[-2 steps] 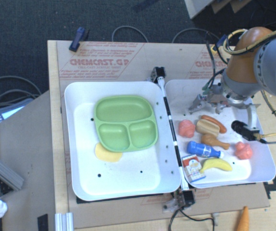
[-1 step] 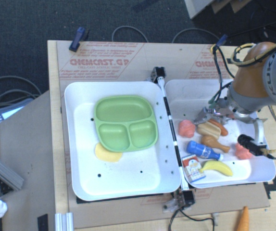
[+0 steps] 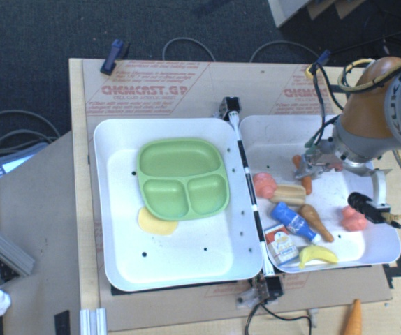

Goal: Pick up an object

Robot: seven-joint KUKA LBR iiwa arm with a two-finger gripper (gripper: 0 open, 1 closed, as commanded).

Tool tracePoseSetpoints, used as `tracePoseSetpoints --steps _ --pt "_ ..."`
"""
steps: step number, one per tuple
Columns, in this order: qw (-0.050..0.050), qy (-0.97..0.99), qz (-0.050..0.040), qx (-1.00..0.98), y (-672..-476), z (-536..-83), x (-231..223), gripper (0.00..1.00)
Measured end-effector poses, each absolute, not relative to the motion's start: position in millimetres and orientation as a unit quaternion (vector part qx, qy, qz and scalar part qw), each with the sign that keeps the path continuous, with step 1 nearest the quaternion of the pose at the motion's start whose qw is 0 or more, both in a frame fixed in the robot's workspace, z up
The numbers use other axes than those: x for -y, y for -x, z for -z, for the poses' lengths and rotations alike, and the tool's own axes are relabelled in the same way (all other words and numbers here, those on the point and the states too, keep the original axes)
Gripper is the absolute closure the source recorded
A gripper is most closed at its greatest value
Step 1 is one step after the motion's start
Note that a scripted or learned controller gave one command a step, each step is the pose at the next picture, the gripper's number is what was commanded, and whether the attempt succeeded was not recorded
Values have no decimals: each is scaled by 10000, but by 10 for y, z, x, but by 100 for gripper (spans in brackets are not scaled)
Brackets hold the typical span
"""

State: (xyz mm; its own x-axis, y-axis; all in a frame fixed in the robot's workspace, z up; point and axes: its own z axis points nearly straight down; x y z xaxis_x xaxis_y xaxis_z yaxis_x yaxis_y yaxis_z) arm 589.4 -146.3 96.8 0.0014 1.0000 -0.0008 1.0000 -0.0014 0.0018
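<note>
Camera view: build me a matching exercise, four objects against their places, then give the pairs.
Objects:
1. green plastic divided plate
2. flat yellow disc
3. yellow toy banana
4. small blue bottle

Places:
A. near corner of the right bin
B. middle of the left bin
C. tucked under the plate's near edge
D. right bin, beside the orange toy carrot

Pairs: 1-B, 2-C, 3-A, 4-D

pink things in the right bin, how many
2 that show. One pink lump lies near the bin's left wall, beside the tan roll. The other pink lump lies toward the right side, below the arm. The arm may hide more.
</note>
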Motion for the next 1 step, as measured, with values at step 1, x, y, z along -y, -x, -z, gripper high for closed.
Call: tracePoseSetpoints --steps 1 --pt "3 -7065 -6 -7077 -5830 -1851 645 100"
